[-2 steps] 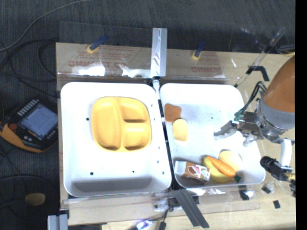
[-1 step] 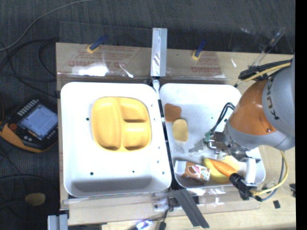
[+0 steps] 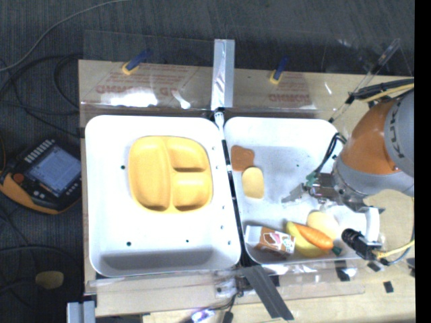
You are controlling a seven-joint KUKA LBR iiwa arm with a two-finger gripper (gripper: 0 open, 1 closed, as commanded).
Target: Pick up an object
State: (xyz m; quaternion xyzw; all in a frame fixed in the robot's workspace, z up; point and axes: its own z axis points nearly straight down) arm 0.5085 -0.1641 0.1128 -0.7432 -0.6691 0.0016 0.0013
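Camera view, arm: I see the grey arm (image 3: 377,150) with its orange band reaching in from the right, over the right bin (image 3: 283,130).
Camera view, gripper: The gripper (image 3: 300,192) hangs low over the middle of the right bin, pointing left. I cannot tell how its jaws stand; they are too small and dark against the wrist hardware.
Camera view, candidate objects: A pale yellow block (image 3: 253,182) and a brown-orange piece (image 3: 242,157) lie just beside the bin's left wall, apart from the gripper. Along the near edge sit a small printed packet (image 3: 275,241), a banana (image 3: 300,242), a carrot (image 3: 316,235) lying across it, and a pale round fruit (image 3: 322,221) touching them.
Camera view, left bin: The left bin (image 3: 108,247) carries a yellow divided tray (image 3: 170,172) near its centre.
Progress: As I judge it, nothing is lifted yet; every item rests on the bin floor. What is left is to settle on one object, close on it and raise it clear.
Surface: Both bins are shallow white plastic, side by side on a light wooden bench (image 3: 397,274), with a clear sheet taped behind them.
Room: Dark carpet (image 3: 67,19) surrounds the bench, cables trail across it, and a handheld pendant (image 3: 40,177) lies to the left.
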